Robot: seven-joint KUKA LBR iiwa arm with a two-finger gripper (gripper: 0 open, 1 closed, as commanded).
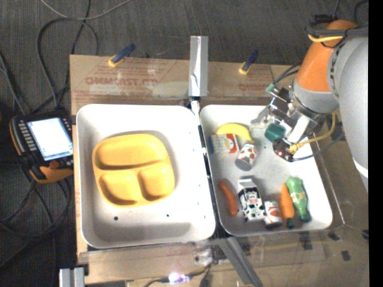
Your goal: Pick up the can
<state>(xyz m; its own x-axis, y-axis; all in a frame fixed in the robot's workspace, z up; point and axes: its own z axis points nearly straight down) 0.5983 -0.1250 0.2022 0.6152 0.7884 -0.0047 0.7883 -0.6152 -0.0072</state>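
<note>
Can (246, 155), small, white with red print, is seen in the camera view in the upper middle of the right bin (326, 187). It lies just below a yellow fruit (232, 129) and just beside a carton (222, 142) on the view's left. It seems to be tipped rather than upright, but its exact pose cannot be made out.

The can is judged to be light, with a stiff, thin metal wall that is smooth and somewhat slippery. Because it is round, it could be rolled away by an off-centre touch. Hold is best taken across the curved body near its middle, with one contact on each opposite side. The sides toward the fruit and the carton are crowded. The approach is therefore better made along the free sides, toward the bare floor on the view's right and below.

The gripper (270, 123) is seen over the upper right part of the same bin. The can lies near it, to its lower left in the view, and apart from it. Nothing is seen to be held. Whether the gripper is open or closed cannot be told.
</note>
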